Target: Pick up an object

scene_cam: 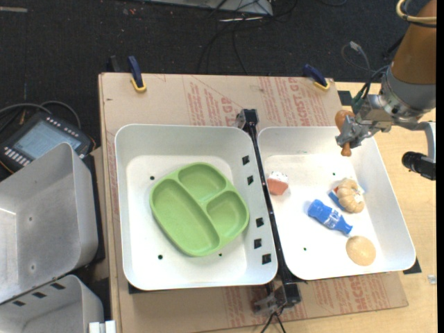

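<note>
- The grey arm's jaws [349, 136] hang over the upper edge of the shallow white right-hand bin [388, 186]. Something small and orange-brown shows at them, above and below, but the view is too coarse there; I cannot tell whether the jaws are wide, narrow or closed on anything.
- Candidates all lie in the right-hand bin: a blue plastic bottle-shaped toy [328, 217] near its middle, a knobbly beige-and-white lump [349, 195] just beside the bottle's upper right, a smooth tan egg-like ball [361, 250] toward the bin's lower right corner, and a small red-and-white block [277, 184] near its left wall.
- The blue bottle looks the best pick: elongated, with space on both long sides.
- Approach from above, jaws set across its narrow width, and keep off the beige lump.
- Lift straight up, clear of the bin walls.
</note>
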Motion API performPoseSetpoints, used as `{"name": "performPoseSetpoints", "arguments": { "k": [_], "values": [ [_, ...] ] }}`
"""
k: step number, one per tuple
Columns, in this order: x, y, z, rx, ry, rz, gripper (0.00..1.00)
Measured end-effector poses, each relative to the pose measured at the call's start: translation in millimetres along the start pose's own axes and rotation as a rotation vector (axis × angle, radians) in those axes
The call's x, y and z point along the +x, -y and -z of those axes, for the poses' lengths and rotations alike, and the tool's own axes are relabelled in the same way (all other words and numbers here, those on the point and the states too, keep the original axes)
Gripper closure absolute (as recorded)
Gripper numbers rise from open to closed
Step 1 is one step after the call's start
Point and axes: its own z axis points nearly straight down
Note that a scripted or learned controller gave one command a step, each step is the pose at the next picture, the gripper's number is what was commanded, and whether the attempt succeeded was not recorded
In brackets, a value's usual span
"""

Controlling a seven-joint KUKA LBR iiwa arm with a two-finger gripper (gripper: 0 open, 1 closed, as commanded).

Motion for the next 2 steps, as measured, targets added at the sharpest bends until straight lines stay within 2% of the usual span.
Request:
{"name": "performPoseSetpoints", "arguments": {
  "k": [2],
  "values": [
    [101, 45, -22, 0.0, 0.001, -0.002, 1.0]
  ]
}}
